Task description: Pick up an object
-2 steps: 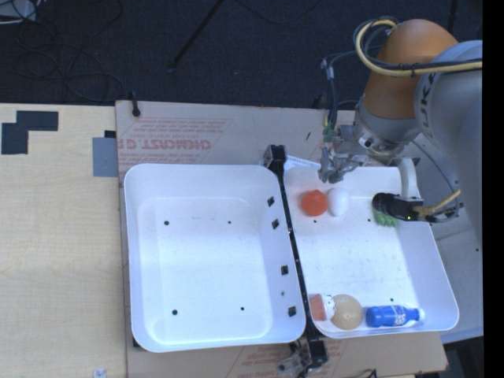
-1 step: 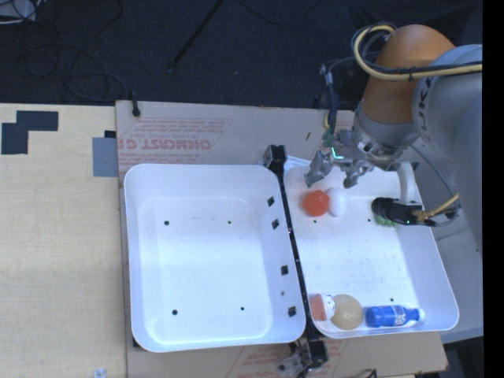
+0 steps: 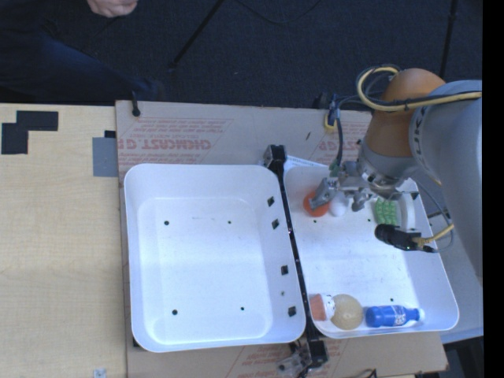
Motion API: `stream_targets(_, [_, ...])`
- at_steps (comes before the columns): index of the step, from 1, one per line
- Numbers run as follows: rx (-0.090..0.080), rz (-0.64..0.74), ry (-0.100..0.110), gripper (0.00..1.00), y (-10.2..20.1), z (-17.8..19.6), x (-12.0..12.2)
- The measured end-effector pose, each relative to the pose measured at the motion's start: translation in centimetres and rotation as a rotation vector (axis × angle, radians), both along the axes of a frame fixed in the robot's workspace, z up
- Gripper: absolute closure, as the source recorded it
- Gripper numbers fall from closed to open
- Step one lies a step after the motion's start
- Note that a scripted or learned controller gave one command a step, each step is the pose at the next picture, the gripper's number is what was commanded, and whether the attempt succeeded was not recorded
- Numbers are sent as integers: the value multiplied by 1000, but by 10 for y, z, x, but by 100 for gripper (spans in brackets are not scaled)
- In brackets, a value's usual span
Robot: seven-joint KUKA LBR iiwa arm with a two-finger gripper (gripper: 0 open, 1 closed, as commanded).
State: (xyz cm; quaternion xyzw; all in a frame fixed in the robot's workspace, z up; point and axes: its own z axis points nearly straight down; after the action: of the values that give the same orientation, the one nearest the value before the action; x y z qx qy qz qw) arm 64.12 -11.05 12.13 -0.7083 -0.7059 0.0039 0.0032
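The gripper point(image 3: 337, 198) is low in the upper part of the right bin point(image 3: 441, 290), just beside an orange object point(image 3: 316, 204) and a white ball point(image 3: 338, 207). I cannot tell the fingers' state.

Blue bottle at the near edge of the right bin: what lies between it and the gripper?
Bare white bin floor separates the gripper from the blue bottle in the camera view.
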Motion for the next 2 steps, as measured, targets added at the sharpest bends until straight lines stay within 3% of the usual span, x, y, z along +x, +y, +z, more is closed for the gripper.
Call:
stream_targets(1, [3, 2, -6, 0, -43, -34, -3])
stream_targets(2, [4, 2, 8, 0, -4, -36, -1])
